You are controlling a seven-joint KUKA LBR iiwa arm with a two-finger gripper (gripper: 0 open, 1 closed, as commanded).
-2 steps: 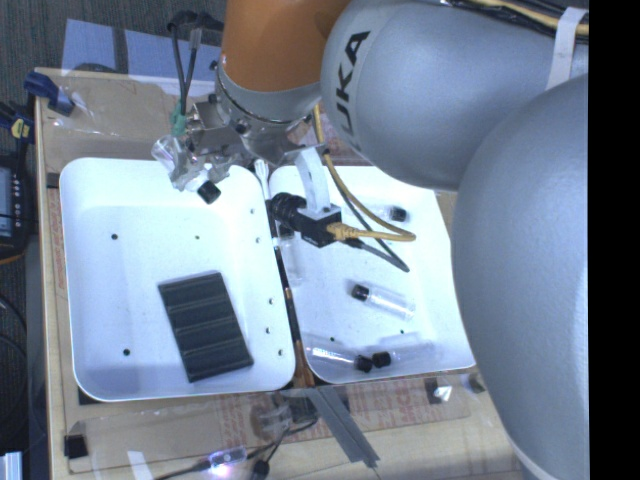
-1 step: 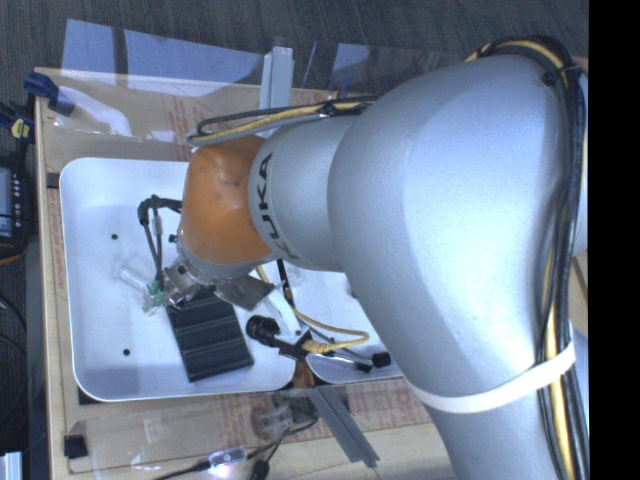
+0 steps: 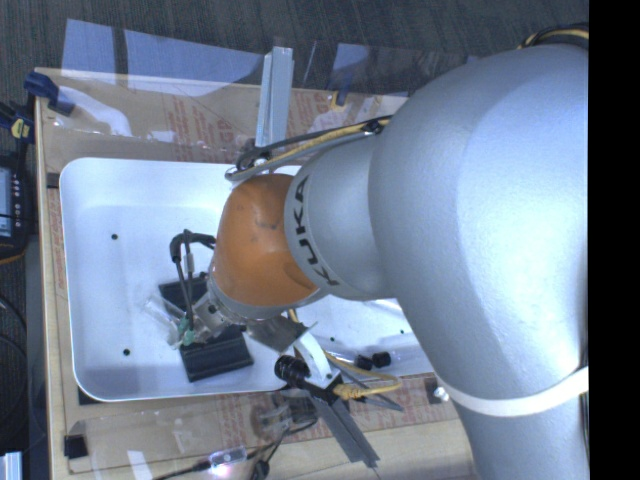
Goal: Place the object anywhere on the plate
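The grey arm [image 3: 480, 218] is nearest the camera and covers the right and middle of the scene. Its orange band [image 3: 255, 243] sits over the left white bin [image 3: 100, 228]. Below the band, the hand [image 3: 195, 326] is low in that bin, over the part of the floor nearest the viewer. The wrist blocks the view, so I cannot tell whether the hand is spread, pressed together or pinching anything.

Just beside the hand, on the side toward the bin's near wall, lies a black block [image 3: 218, 358]. It rests flat on the bin floor, and its long axis runs roughly left to right, rising a little to the right. I take it to be the object to be placed, because it is the thing closest to the hand. It looks to touch the hand's lower edge, but nothing shows it as gripped.

A smaller dark piece [image 3: 183, 294] lies on the hand's far side, also close. The coming move turns on the block lying toward the near wall and crosswise under the wrist. Beyond the bin's wall runs the worktop [image 3: 150, 438].
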